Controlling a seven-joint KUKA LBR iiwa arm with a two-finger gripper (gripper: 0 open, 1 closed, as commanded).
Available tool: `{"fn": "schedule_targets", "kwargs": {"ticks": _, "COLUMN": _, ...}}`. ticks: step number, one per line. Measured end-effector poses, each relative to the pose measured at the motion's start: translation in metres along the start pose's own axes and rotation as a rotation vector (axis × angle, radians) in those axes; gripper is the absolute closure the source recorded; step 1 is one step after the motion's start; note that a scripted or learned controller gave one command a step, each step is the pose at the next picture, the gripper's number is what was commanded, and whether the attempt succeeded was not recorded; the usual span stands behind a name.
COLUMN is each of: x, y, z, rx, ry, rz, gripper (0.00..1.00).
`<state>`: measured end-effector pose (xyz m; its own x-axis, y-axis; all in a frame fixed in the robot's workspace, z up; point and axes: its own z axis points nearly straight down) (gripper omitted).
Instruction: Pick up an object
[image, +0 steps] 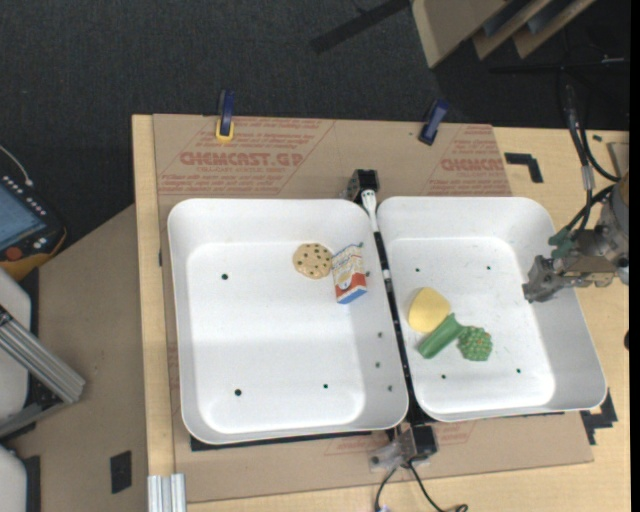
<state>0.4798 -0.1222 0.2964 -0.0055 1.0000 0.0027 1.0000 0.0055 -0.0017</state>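
hovering at the right bin's right rim, your gripper carries nothing; you cannot tell how its jaws stand. the yellow piece, green stick and broccoli lie touching near the divider, so a grab there may snag two or slip.

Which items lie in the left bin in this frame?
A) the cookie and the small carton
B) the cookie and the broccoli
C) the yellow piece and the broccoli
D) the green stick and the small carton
A: the cookie and the small carton sit side by side near the back right of the left bin, while the yellow piece, green stick and broccoli lie in the right bin.
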Motion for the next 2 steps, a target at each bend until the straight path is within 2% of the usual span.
{"fn": "schedule_targets", "kwargs": {"ticks": 1, "x": 0.074, "y": 0.046, "z": -0.054, "rx": -0.011, "ry": -0.002, "rz": -0.005, "gripper": 1.0}}
{"fn": "schedule_targets", "kwargs": {"ticks": 2, "x": 0.082, "y": -0.002, "z": -0.056, "rx": 0.001, "ry": -0.001, "rz": 0.004, "gripper": 1.0}}
